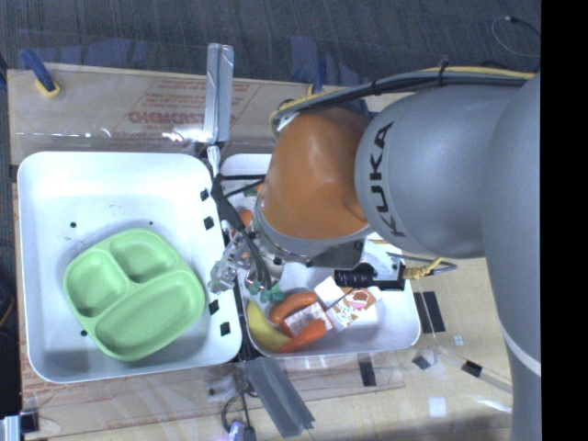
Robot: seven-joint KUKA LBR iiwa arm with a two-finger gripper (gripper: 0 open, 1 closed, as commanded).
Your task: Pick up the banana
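Note:
The banana [261, 330] lies yellow at the near left corner of the right bin [395, 336], partly under an orange and red item [301, 318]. My gripper [241, 263] hangs at the left wall of the right bin, just above and left of the banana. The big orange wrist band and grey arm cover most of the bin behind it.
A green divided plate [133, 292] lies in the left bin [55, 191]. A small white carton [354, 306] lies right of the banana. A metal post [220, 95] stands at the back between the bins. The arm [441, 173] covers the right bin's far half.

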